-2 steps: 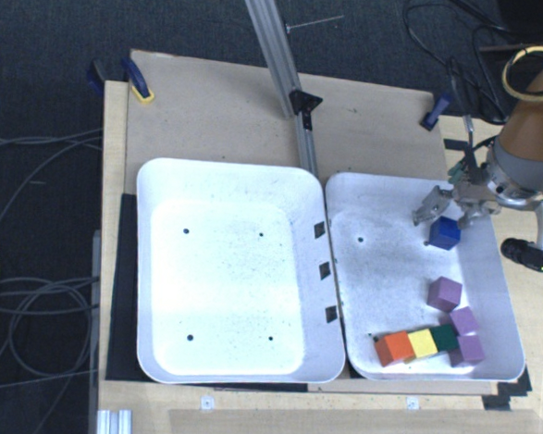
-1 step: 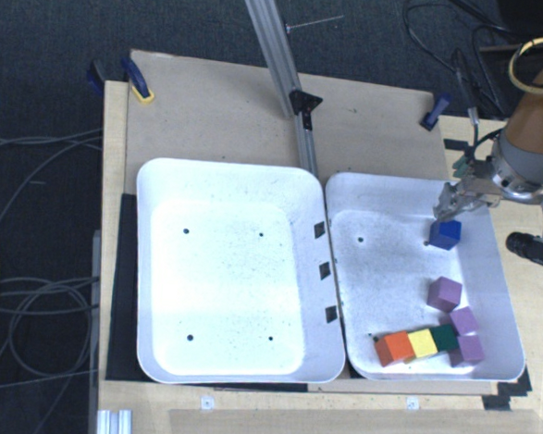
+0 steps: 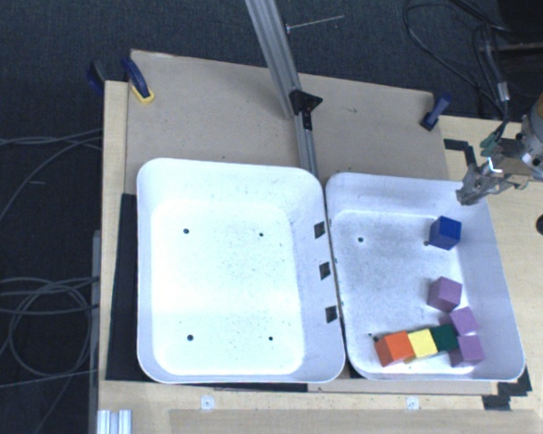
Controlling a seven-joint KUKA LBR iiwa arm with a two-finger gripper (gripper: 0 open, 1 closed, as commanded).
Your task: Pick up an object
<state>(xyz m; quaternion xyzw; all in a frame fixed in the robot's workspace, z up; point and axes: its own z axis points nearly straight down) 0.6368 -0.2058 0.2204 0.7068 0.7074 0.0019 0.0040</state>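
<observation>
The right bin holds several small blocks. A blue cube lies near its far right side. A purple cube sits lower down by the right wall. Along the front edge, an orange block, a yellow block and a green block form a row, with two more purple blocks at its right end. My gripper hangs over the far right corner of this bin, up and to the right of the blue cube, with nothing visibly in it.
The left bin stands beside the right one, joined by black clips. A slanted metal bar crosses the back of the bench. Blue clamps sit at the board's far corners.
</observation>
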